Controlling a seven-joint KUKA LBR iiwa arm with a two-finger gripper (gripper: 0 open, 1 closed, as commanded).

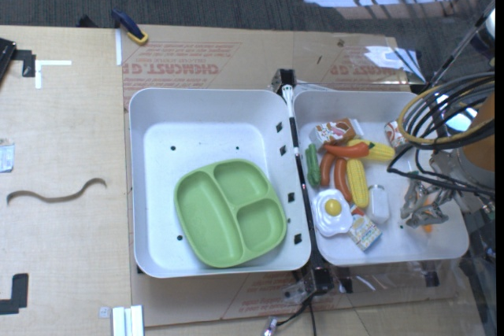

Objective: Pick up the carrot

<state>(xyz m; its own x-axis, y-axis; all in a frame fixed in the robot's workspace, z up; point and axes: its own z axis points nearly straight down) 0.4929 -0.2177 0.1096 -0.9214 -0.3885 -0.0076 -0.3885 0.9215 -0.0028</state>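
- Camera view: the gripper (pixel 423 210) hangs low over the right bin (pixel 409 244), near its right wall, with a small orange piece just below its tip; whether that is the carrot, or whether it is gripped at all, cannot be told.
- In the right bin's left half lie a corn cob (pixel 357 180), a fried egg (pixel 331 210) and other toy foods.
- The left bin (pixel 157 169) holds a green divided plate (pixel 229 212).
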